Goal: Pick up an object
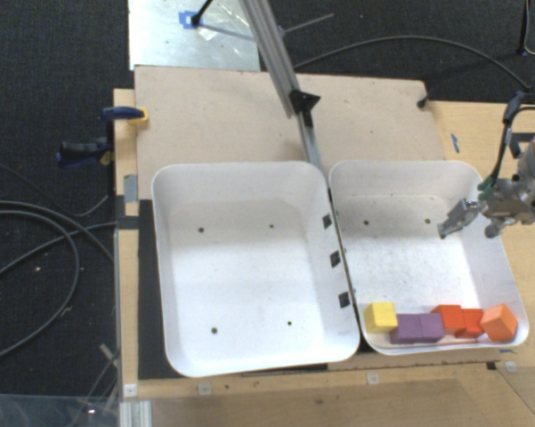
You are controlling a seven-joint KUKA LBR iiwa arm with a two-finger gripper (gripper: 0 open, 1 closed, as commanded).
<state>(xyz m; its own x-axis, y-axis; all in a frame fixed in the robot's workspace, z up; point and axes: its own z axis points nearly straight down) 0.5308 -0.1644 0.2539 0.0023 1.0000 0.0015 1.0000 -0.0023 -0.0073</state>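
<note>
Two shallow white plastic bins side by side on the bench. Left bin [174, 238] and right bin [401, 185] touch along their inner walls, w/ small black tabs along that seam.

Grey two-finger gripper [474, 221] comes in from the right edge, over the right bin's upper right part, near its right wall. One metal finger [454, 219] slants down-left, a second one sits just to its right w/ a clear gap between them — spread apart, nothing held between.

Blocks all sit in a row along the right bin's near wall, well apart from the gripper: small yellow cube [381, 316] at left, purple rectangular block [417, 327] just beside it, red-orange block [457, 319] touching the purple one, lighter orange cube [499, 323] at the right corner — tilted a bit.

Blue-and-yellow clamp [125, 114] at the bench's far left corner.
</note>
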